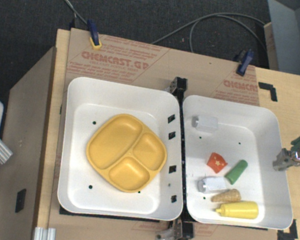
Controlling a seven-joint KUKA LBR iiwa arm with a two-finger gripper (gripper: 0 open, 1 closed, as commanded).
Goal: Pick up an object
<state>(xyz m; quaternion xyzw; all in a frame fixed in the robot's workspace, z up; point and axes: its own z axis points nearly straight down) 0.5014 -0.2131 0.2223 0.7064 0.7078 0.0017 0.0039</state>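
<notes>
The right bin (267, 125) holds several small objects. A pale grey block (205, 122) lies near its back left corner. A red piece (216, 162) and a green cylinder (236, 172) sit in the middle. Toward the front lie a white-and-grey item (212, 184), a tan cone-shaped piece (226, 196) and a yellow bottle (237, 209), the last two touching.
The left bin (80, 100) holds a yellow divided plate (127, 152). A black divider (175, 143) runs between the bins. A small metal fitting with cables (297, 156) sits just outside the right bin's right rim. Two clamps (94, 35) (244, 62) hold the cardboard at the back.
</notes>
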